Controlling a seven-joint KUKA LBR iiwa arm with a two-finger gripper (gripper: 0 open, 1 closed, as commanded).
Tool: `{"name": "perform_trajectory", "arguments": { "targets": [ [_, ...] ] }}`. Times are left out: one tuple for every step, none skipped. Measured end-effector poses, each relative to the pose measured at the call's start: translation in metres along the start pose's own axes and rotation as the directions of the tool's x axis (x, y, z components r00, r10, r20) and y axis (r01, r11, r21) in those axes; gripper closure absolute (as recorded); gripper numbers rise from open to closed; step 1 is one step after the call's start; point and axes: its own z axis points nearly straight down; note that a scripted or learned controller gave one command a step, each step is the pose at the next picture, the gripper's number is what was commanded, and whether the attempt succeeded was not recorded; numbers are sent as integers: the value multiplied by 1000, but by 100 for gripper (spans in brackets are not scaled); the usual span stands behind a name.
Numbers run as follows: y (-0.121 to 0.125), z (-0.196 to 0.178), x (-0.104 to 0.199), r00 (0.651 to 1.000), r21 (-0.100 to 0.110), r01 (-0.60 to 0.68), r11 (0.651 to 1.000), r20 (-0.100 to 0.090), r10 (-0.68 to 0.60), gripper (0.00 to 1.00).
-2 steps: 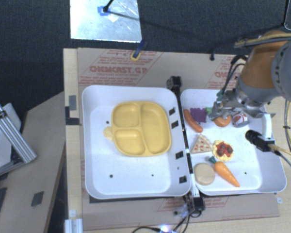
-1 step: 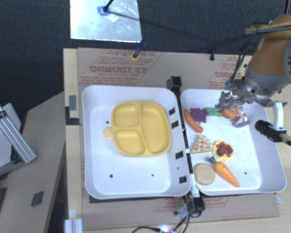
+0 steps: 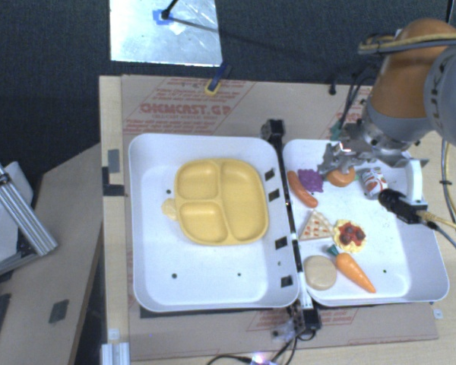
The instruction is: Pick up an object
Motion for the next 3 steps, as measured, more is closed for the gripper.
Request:
{"name": "perform_trajectory", "arguments": {
  "targets": [
    [-13,-8,33,1000,2,-1,1000,0,1,100],
    [-23,4,32,1000,3,-8,1000,2,8,100],
    [-5,-1,24,1000,-1,-7,1000,2,7,100]
  ]
}}
